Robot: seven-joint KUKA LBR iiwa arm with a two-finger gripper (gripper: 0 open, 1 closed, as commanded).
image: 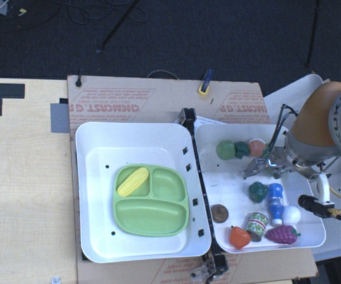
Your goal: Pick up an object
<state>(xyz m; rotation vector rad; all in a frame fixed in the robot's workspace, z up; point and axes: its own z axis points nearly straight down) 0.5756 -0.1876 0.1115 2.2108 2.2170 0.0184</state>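
Observation:
My gripper (261, 169) hangs low over the right bin (229, 179), its two fingers spread open with nothing between them. Just behind it lie a green ball (225, 150), a teal piece (242, 149) and a pink-orange piece (256, 147). A dark green object (257, 191) sits right in front of the gripper, beside a blue bottle (275, 201). Nearer the front edge are a white ball (291, 215), purple grapes (282, 234), a small can (256, 223), a red-orange fruit (239, 237) and a brown disc (219, 213).
The left bin (93, 158) holds a green divided plate (150, 209) with a yellow corn cob (132, 181) in its upper left compartment. A black divider (195, 176) with clips runs between the bins. The arm's orange band (318, 120) rises at the right.

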